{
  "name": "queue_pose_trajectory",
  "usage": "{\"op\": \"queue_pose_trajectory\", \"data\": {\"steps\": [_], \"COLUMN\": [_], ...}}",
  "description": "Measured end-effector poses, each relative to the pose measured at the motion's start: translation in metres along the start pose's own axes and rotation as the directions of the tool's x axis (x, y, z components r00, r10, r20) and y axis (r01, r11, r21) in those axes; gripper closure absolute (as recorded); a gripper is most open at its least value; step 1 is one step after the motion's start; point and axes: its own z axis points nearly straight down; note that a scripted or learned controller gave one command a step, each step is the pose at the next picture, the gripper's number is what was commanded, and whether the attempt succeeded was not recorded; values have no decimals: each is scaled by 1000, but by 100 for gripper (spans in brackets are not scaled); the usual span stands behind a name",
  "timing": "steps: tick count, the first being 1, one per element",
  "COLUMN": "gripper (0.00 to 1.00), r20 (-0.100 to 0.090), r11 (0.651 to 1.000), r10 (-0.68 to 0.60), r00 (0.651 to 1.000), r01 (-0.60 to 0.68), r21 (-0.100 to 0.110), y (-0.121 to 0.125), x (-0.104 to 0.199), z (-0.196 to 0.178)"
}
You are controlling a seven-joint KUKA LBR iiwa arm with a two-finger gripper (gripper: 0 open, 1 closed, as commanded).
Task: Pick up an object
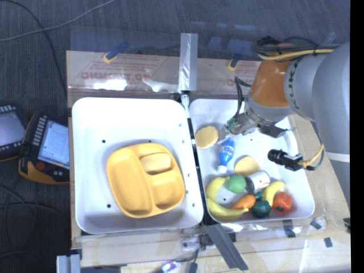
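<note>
Underneath, dark carpet [170,10] surrounds the bench [142,73]; whether the fingers [236,125] are parted, I cannot tell

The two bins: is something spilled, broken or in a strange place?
Nothing stands out. The yellow divided tray lies flat in the left bin; the toy foods are heaped at the right bin's front, and nothing has spilled over a rim.
</note>
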Motion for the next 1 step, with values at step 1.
{"op": "queue_pose_trajectory", "data": {"steps": [1], "gripper": [100], "r20": [3], "r11": [976], "r10": [219], "r00": [976], "r01": [-219], "r21": [5], "y": [13], "x": [44], "z": [-126]}}
